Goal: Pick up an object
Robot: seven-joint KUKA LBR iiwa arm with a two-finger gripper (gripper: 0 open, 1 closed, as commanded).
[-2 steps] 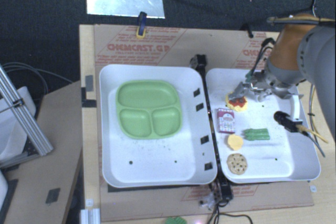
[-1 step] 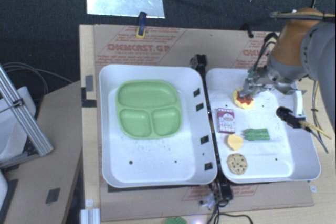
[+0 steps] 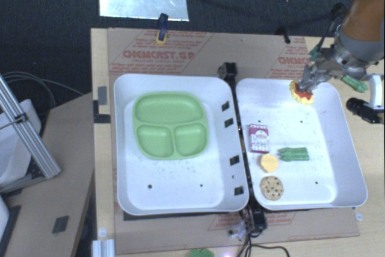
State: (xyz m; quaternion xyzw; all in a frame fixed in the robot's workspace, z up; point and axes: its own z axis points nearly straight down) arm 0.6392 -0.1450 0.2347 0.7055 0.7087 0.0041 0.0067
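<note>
The right bin (image 3: 344, 147) serves as the landmark. Nearest the camera, by its front edge, lies a round chocolate-chip cookie (image 3: 272, 188); just behind it sits a small yellow piece (image 3: 269, 162), with a green ridged toy (image 3: 293, 154) beside that, toward the bin's middle. A little farther back is a small red-and-white carton (image 3: 259, 138), close to the bin's left wall. At the bin's far edge rests a small yellow and red toy (image 3: 301, 94), bright against the white. The gripper (image 3: 308, 82) is right down on top of it; whether it is clamped cannot be told. Left of this bin, a green divided plate (image 3: 171, 124) lies in the left bin (image 3: 126, 147).
</note>
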